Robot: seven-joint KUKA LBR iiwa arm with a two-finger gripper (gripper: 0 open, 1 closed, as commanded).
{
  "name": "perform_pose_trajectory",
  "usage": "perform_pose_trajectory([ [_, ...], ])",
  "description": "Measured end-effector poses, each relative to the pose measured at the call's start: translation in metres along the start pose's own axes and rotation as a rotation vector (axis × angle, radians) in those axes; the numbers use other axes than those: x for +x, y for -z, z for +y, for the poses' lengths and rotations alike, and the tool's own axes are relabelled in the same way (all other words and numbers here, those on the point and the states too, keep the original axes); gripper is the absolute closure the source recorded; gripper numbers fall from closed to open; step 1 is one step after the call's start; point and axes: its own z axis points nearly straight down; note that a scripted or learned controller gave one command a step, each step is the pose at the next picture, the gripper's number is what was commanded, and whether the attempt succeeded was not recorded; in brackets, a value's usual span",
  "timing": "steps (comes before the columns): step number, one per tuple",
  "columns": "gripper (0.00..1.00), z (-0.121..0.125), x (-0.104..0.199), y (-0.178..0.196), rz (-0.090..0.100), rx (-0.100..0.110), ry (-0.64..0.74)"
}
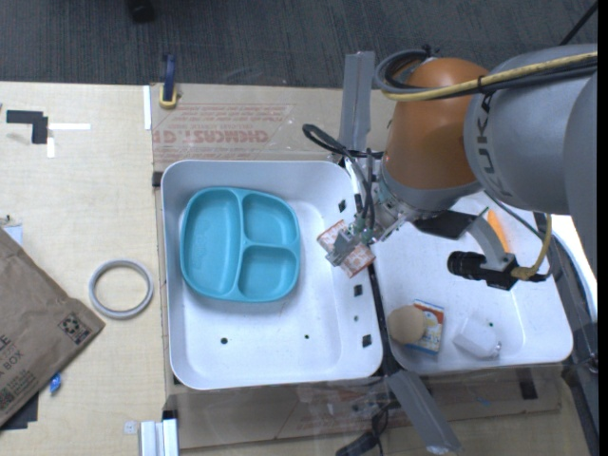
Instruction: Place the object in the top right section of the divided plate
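Right bin (532, 350) holds a small carton (429, 327) and a white lump (478, 337); a tape ring (121, 287) and cardboard box (33, 340) lie on the desk (76, 188). End effector (358, 238) pinches a small crumpled reddish packet (344, 248) over the left bin (275, 350), just right of the blue divided plate (239, 245).

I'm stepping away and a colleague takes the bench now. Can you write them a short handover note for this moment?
Gripper: over the right edge of the left bin, shut on a small reddish packet.
Divided plate: blue, in the left bin, all three sections bare.
Right bin: a carton with a round tan item and a white object.
Done: the packet looks picked up.
Left: carry it left over the plate, release into the top right section, check it lands there.
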Motion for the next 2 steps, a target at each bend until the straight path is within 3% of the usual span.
perform_pose_trajectory([
  [1,1.00,0.016,0.041,-0.045,0.001,0.001,0.187],
  [2,1.00,0.031,0.038,-0.085,-0.007,-0.018,-0.016],
])
